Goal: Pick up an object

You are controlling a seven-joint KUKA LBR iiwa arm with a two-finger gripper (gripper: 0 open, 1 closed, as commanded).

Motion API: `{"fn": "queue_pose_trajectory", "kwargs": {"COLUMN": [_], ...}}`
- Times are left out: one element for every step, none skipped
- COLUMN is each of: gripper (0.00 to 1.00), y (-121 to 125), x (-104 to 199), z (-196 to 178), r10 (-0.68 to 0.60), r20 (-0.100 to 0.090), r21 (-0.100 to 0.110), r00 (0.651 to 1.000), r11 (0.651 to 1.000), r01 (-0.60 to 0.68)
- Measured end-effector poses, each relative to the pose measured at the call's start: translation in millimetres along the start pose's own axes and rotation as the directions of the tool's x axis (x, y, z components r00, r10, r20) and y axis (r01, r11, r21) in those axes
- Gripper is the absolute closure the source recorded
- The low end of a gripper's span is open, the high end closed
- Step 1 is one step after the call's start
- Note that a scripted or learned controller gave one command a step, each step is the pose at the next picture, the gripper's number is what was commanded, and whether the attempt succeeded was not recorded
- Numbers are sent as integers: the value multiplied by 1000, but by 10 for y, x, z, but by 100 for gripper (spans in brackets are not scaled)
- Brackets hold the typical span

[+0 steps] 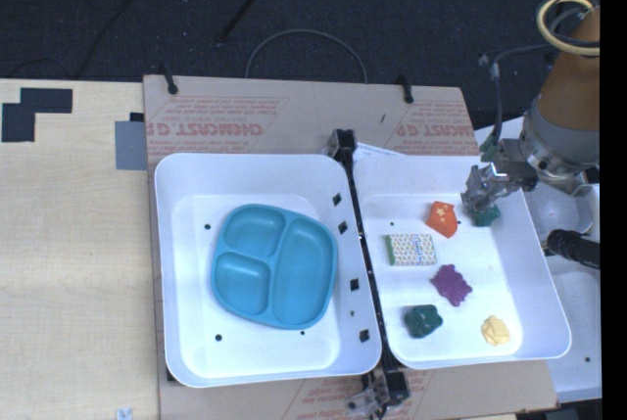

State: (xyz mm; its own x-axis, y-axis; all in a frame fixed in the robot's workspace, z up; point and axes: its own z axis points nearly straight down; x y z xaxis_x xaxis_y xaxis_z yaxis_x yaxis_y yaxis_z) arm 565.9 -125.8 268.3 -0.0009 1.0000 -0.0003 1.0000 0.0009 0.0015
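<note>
End effector (481, 196) over a teal object (487, 212) — orange block (443, 218) just beside.

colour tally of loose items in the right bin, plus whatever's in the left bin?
Right bin:
Orange: 1
Patterned green-and-white block: 1
Purple: 1
Dark green: 1
Yellow: 1
Teal, at the gripper: 1
Left bin:
Blue divided plate: 1
Total: 7

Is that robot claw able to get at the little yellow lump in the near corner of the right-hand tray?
Probably yes. The yellow lump lies alone near the right white bin's front corner, and nothing stands between it and the gripper. The wall close beside it may cramp the grasp.
</note>
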Motion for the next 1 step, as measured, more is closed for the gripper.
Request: {"fn": "queue_pose_trajectory", "kwargs": {"gripper": [100], "y": [-59], "x": [601], "z": [90], "r10": [-3], "r20": [-2], "r21": [6], "r00": [1000], "r11": [1000], "r01": [3]}}
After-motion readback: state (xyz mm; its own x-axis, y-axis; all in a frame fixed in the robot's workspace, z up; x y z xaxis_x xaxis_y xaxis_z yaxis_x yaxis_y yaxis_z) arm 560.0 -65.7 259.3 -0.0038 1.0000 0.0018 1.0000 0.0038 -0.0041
